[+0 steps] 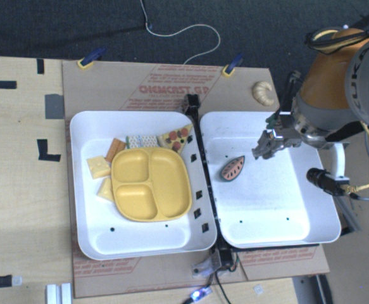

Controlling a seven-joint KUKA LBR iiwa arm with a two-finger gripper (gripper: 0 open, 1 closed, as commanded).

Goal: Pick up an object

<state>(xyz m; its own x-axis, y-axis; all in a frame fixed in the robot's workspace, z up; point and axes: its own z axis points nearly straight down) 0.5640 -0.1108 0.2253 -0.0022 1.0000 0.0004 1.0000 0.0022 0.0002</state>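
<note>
The arm comes in from three o'clock and hangs its claw (264,149) over the right bin (298,230), toward that bin's upper middle. Whether the claw is spread or pressed together I cannot tell; it is small and dark against the wrist, and nothing shows pinched in it.

The likeliest thing to pick is the small orange-brown shell-shaped object (233,168) lying alone on the right bin's floor, near its nine o'clock side. It sits just beside the claw, at about eight o'clock from it, and apart from it. Lying flat with bare white floor all round, it leaves room for a descent from above, which is probably why the claw is held high over this bin.

The left bin (83,189) carries a yellow divided plate (151,183) at its centre, with flat food-like pieces (102,166) tucked round its ten and twelve o'clock edges, partly under the rim. Those look crowded and thin, a poorer choice for two fingers.

A pale rounded lump (264,92) rests on the cardboard sheet (171,84) covering the tabletop, at twelve o'clock of the right bin, outside both bins.

I judge the pick not yet made: the claw must shift toward eight o'clock and descend.
</note>
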